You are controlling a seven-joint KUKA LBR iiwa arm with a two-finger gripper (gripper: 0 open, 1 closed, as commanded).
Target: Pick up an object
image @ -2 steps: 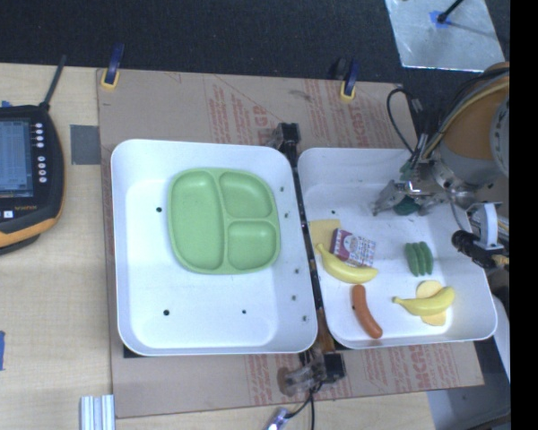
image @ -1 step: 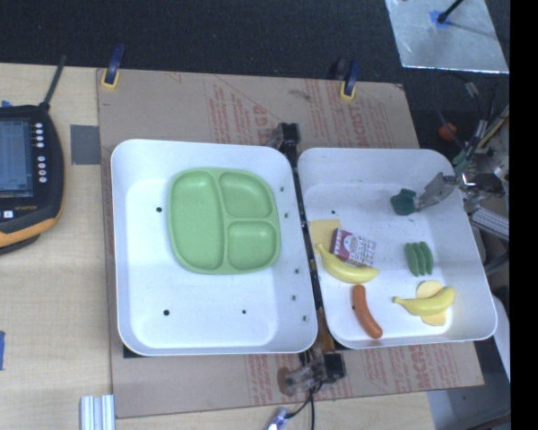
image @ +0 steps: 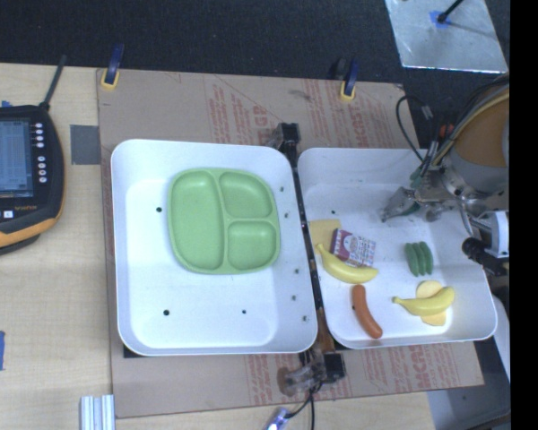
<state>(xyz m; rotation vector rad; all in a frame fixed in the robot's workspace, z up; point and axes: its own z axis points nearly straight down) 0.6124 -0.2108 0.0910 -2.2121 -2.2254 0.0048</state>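
Note:
My gripper [image: 419, 206] hangs over the upper right part of the right bin [image: 377, 173]. It is open, with nothing between its fingers. In front of it in that bin lie a green pod [image: 419, 258], a small maroon packet [image: 353, 246], a yellow banana [image: 343, 268], an orange-red sausage [image: 367, 312] and a second small banana [image: 427, 303]. The green pod is the closest, a short way below the gripper and apart from it.
The left bin [image: 143, 312] holds a green divided plate [image: 223, 219]. A metal divider [image: 301, 240] runs between the bins. A teach pendant [image: 18, 173] lies at the far left of the bench. The arm's cables [image: 430, 141] hang over the right bin's far corner.

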